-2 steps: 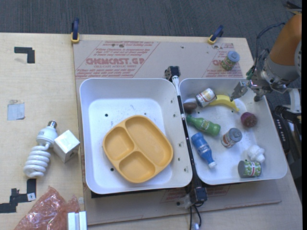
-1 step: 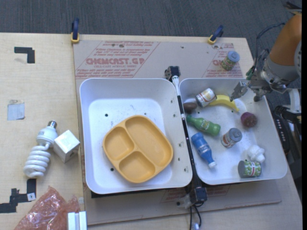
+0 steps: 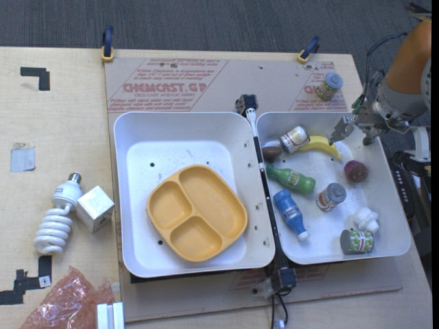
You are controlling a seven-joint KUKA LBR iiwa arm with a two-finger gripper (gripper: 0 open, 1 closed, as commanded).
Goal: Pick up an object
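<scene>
Bench inventory, near edge to far.

Bench [image 3: 68, 136], near left corner: red mesh bag [image 3: 65, 300]; beside it a small white box [image 3: 110, 315]. Further in: spiral light bulb [image 3: 56, 214] lying flat, touching a white cube [image 3: 95, 208].

Left bin [image 3: 130, 142]: one yellow divided tray [image 3: 197, 212], three compartments, lying toward the near side.

Right bin [image 3: 391, 242], near right corner: green-patterned can [image 3: 357, 241] on its side, with a small white object [image 3: 365, 218] just behind it. Near centre: blue bottle [image 3: 289, 214], cap pointing to the near edge. Beyond it: green bottle [image 3: 291, 179] lying across, and a grey-lidded can [image 3: 331, 197] to its right. Right wall: dark red round fruit [image 3: 355, 171]. Far side: banana [image 3: 319, 144], touching a red-and-white can [image 3: 294, 139]; a dark brown object [image 3: 271, 152] sits against the left wall.

Gripper [image 3: 341, 130]: at the right bin's far right corner, above the banana's right end. Its fingers are small and blurred; how far the claw is open cannot be told, and nothing is seen between them.

Bench board, far right corner: small jar [image 3: 330, 86] outside the bins. Blue clamps [image 3: 108, 44] along the far edge.
</scene>
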